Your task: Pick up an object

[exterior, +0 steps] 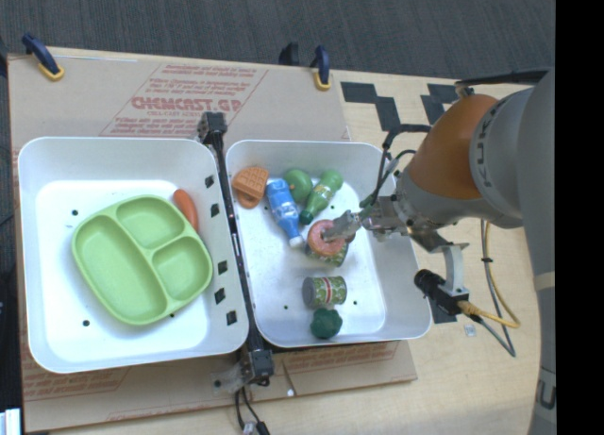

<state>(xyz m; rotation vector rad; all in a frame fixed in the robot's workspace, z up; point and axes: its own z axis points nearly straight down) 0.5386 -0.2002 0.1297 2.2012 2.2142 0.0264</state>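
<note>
The gripper [330, 231] hung over the right bin [396, 315], right at a pink doughnut [328, 246]. I could not tell how it stood. A can [325, 291] lay nearby.

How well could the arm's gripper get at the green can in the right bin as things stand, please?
Probably yes: the green can lies apart from its neighbours, open from above, and the gripper hovers just beyond it over the pink item.

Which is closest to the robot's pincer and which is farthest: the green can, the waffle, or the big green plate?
From the pincer, in the camera view:
1. Green can, just below it in the right bin.
2. Waffle, at the right bin's upper left corner.
3. Green plate, over in the left bin.
</note>
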